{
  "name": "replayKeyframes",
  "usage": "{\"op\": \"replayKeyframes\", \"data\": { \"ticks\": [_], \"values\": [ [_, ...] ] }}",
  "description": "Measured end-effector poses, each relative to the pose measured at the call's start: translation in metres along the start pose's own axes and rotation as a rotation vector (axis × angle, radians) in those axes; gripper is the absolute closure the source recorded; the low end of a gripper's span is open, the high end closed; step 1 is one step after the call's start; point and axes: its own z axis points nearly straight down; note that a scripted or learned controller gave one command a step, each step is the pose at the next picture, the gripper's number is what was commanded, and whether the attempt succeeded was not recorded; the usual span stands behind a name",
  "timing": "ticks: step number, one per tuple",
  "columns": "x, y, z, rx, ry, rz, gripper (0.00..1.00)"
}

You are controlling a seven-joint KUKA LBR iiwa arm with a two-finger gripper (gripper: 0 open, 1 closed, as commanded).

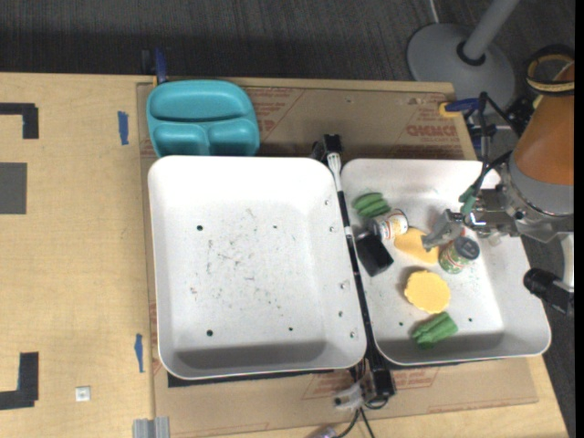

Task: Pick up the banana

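The banana (415, 245) is a short yellow piece lying in the middle of the right bin (525, 336). My gripper (449, 229) hangs low over the bin just right of the banana's right end, at the tip of the grey arm with its orange band (547, 144). Whether it touches the banana is unclear. Nothing visibly lifted.
Around the banana lie a small jar (392, 224), a green piece (371, 203), a black block (374, 254), a green-lidded jar (456, 255), a round yellow item (427, 292) and a green item (433, 328). The left bin (164, 245) adjoins. A teal tray (203, 117) sits behind it.
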Motion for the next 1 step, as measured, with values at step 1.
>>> {"op": "replayKeyframes", "data": {
  "ticks": [1],
  "values": [
    [-0.0066, -0.0215, 0.1375, 0.0, 0.0, -0.131, 0.0]
  ]
}}
